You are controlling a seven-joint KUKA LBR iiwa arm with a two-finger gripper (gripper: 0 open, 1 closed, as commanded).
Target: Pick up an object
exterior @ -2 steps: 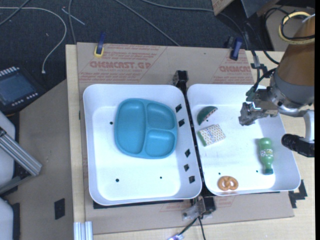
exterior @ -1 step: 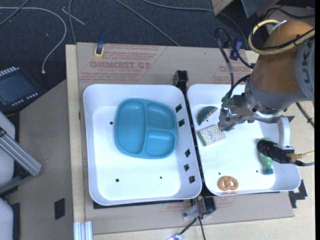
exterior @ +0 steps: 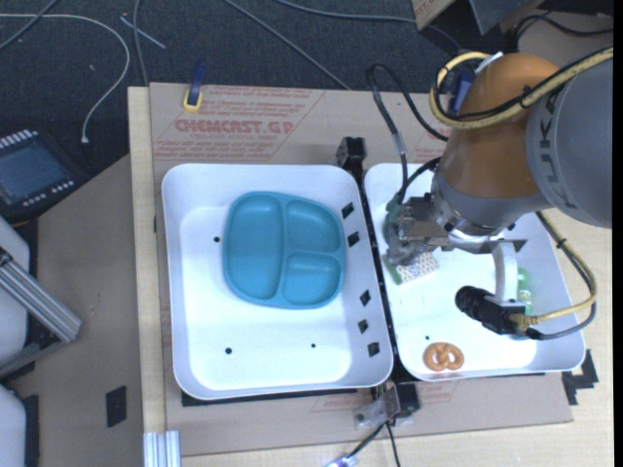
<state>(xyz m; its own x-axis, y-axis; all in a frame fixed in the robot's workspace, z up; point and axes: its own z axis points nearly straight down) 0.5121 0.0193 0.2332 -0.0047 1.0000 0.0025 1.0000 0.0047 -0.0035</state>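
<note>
The tool [exterior: 401,248] is seen low over the right bin [exterior: 555,343], close to the wall it shares with the left bin [exterior: 185,261], and whether it is wide or narrow cannot be told. A small white patterned object [exterior: 419,269] is found directly beneath it on the right bin's floor, with a green item [exterior: 525,285] further right of it past the arm, and a brown pretzel-shaped object [exterior: 444,357] near that bin's front edge. A blue divided plate [exterior: 284,249] is seated in the left bin, both bins being carried on the counter [exterior: 88,290].
</note>
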